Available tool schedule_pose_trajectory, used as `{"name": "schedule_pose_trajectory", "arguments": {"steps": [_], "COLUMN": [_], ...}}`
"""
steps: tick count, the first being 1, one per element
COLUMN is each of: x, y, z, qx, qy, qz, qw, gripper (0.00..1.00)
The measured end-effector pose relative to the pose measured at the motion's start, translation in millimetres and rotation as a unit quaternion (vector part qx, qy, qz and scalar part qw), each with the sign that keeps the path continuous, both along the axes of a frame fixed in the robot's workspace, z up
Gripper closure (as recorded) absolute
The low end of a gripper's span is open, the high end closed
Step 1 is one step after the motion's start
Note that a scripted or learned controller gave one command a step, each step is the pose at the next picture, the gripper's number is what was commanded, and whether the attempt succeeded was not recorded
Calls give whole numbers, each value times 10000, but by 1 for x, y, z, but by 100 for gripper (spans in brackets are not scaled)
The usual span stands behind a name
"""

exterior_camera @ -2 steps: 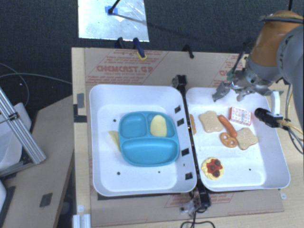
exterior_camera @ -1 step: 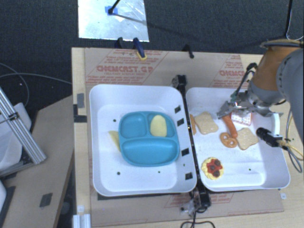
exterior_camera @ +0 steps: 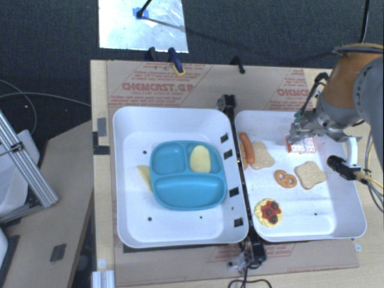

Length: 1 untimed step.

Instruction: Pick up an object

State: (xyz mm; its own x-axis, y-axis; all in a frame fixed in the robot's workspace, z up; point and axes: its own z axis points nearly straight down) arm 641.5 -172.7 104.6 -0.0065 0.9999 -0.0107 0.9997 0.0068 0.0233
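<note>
My gripper (exterior_camera: 299,131) reaches down into the right bin (exterior_camera: 336,224) near its back right part. Directly under it lies a small red and white packet (exterior_camera: 301,144), which the gripper partly covers; whether it touches the packet is unclear. Also in this bin are a sausage (exterior_camera: 246,148), a pale bread piece (exterior_camera: 261,155), a pretzel (exterior_camera: 285,178), a toast slice (exterior_camera: 310,174) and a small pizza (exterior_camera: 268,212).
The left bin (exterior_camera: 129,161) holds a blue divided plate (exterior_camera: 186,188) with a yellow rounded item (exterior_camera: 200,158) in its back right compartment. A yellow wedge (exterior_camera: 144,175) lies left of the plate. A black divider (exterior_camera: 235,161) runs between the bins.
</note>
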Motion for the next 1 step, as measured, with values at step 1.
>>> {"name": "schedule_pose_trajectory", "arguments": {"steps": [1], "x": [-90], "y": [47], "z": [22], "qx": [70], "qy": [141], "qz": [-28], "qw": [9999], "gripper": [100]}}
